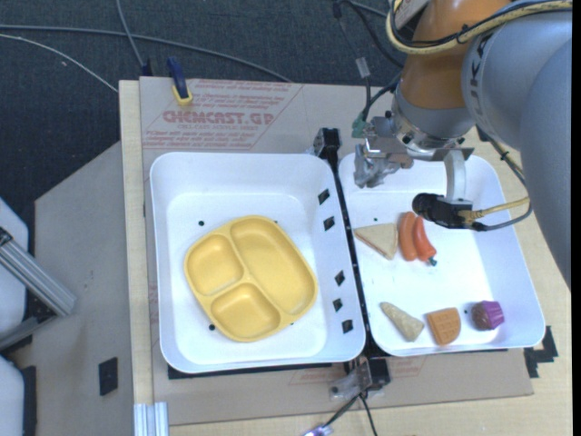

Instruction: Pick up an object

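My gripper (372,174) hangs over the far left corner of the right bin (513,243), open, with nothing between its fingers. In that bin lie a tan wedge (378,240) and a pair of red-orange sausages (416,237) just below and to the right of the gripper. Along the bin's near side sit a beige wedge (402,321), an orange block (444,325) and a small purple piece (487,314). The left bin (172,198) holds a yellow divided plate (250,278).
The grey arm with its orange band (445,34) covers the upper right. A black fitting with a yellow cable (445,211) hangs over the right bin. The divider (341,243) between the bins carries black clips. A blue-yellow clamp (179,80) sits on the board behind.
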### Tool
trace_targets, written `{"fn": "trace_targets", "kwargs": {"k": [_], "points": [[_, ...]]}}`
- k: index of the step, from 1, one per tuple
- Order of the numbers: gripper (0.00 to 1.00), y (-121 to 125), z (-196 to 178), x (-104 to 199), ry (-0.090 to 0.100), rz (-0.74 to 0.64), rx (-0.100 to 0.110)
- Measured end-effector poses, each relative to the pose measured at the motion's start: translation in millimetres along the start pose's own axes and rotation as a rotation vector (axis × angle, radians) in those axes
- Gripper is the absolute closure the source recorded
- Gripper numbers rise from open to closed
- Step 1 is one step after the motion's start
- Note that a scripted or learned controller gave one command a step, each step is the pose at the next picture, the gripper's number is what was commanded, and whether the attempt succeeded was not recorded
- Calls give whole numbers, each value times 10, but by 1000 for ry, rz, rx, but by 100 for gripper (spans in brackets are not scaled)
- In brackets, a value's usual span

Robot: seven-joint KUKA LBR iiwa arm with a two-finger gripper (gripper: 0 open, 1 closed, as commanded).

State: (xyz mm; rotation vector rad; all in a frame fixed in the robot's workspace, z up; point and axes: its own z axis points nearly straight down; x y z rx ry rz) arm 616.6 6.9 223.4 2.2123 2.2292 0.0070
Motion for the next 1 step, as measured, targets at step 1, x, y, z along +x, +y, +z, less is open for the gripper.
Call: {"fn": "trace_targets", "kwargs": {"k": [1], "points": [[100,191,62,423,-2,3,2]]}}
